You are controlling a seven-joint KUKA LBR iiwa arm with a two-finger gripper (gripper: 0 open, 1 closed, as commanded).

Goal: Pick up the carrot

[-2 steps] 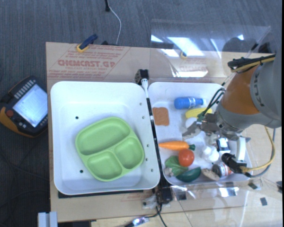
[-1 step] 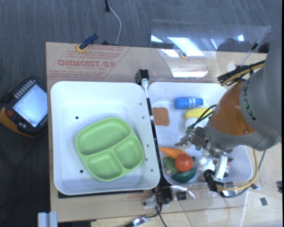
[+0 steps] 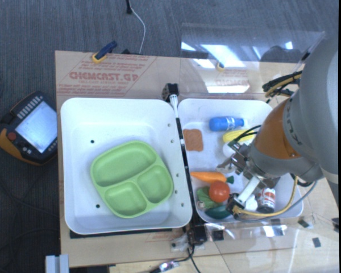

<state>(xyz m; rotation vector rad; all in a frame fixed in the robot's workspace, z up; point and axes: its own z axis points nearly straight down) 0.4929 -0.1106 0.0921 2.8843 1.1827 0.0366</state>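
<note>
Carrot (image 3: pixel 209 176) lies flat in the white bin (image 3: pixel 256 104) on the view's right, just above the red tomato (image 3: pixel 219 192) in the picture. The gripper (image 3: pixel 236 162) hangs up and to the right of the tomato, near the carrot's tip; whether it is open or closed cannot be told. A blue bottle (image 3: pixel 226 123) lies well above the tomato.
</note>
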